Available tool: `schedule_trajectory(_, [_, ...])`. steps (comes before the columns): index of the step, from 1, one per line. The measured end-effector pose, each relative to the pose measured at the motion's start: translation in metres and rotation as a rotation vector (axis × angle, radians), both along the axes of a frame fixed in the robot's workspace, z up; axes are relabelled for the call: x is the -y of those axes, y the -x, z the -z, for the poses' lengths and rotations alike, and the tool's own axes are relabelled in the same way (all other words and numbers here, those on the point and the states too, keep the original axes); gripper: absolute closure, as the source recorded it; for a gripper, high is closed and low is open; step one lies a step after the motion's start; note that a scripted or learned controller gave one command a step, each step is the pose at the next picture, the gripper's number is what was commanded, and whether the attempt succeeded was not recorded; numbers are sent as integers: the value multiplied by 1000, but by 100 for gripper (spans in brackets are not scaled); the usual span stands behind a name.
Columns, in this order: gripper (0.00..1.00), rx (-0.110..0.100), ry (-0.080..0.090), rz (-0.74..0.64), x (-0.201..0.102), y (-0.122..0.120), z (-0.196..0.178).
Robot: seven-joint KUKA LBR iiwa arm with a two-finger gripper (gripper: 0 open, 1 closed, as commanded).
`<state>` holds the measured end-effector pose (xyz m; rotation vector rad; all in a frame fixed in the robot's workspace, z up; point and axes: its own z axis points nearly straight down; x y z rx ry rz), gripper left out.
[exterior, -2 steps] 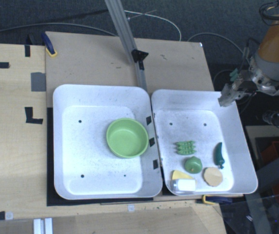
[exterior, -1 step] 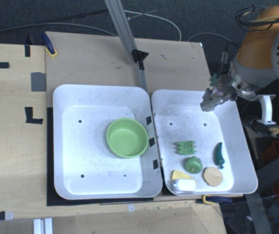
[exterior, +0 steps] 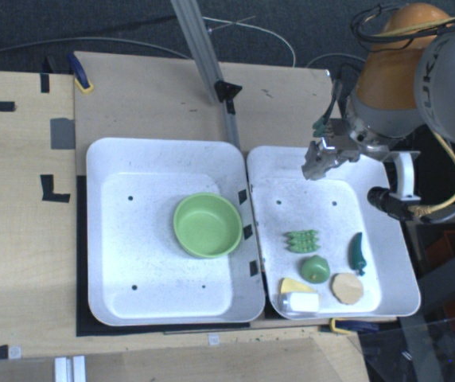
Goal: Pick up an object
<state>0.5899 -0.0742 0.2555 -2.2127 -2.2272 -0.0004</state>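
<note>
While the gripper (exterior: 320, 165) hangs over the far edge of the right bin (exterior: 386, 213), nothing sits between its fingers, and I cannot tell how wide they stand. All candidates lie nearer the camera than the fingers, well apart from them: green knobbly toy (exterior: 302, 239) closest, green ball (exterior: 316, 269) beyond it, then yellow wedge (exterior: 294, 286), white block (exterior: 299, 302), tan disc (exterior: 347, 288) and dark teal piece (exterior: 358, 251) off to the arm's side; the green bowl (exterior: 207, 225) lies in the other bin. Judgement: go for the knobbly toy, centre over it, descend straight, close across its narrow side, clear of the ball.
</note>
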Motion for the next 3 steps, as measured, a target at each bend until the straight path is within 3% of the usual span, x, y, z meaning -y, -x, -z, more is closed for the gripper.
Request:
schedule_trajectory(1, [100, -1, 0, 0, -47, 4, -1])
schedule_trajectory(3, [100, -4, 1, -1, -170, 16, 23])
